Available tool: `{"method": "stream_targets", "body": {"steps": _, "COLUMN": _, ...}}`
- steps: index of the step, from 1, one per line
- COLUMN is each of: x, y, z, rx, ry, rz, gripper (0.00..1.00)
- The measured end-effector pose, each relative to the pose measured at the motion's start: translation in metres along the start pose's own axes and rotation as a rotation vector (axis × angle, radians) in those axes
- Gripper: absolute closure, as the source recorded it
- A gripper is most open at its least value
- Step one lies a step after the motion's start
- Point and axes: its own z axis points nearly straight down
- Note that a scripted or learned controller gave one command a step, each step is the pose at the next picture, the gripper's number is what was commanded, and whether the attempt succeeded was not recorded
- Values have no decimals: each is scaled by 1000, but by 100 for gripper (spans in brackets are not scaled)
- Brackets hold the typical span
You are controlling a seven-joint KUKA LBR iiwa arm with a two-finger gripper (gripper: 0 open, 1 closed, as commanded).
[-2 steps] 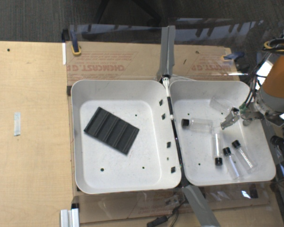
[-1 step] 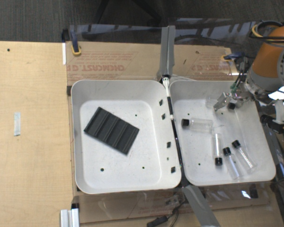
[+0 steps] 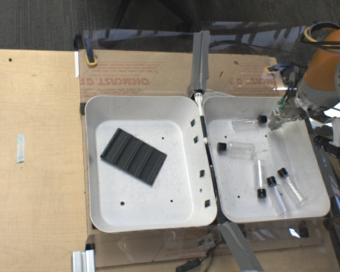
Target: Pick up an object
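Near the right bin's [image 3: 323, 205] far rim, tool [image 3: 276, 120] grip unclear; clear black-capped vials [image 3: 259, 177] below

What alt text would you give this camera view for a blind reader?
A robot arm's tool hovers over the right bin, near several clear black-capped vials. The left bin holds a dark ribbed slab.

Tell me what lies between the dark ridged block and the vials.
In the camera view, the grey divider where the two bins meet separates the block from the vials.

A ridged slab [image 3: 134, 156] lies in the left bin [image 3: 96, 208]; vials [image 3: 272, 186] in the right bin [image 3: 317, 208].
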Motion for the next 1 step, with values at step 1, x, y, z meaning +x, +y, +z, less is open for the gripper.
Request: {"method": "stream_targets", "body": {"steps": 1, "x": 0, "y": 0, "z": 0, "rx": 0, "ry": 0, "rz": 0, "gripper": 0}}
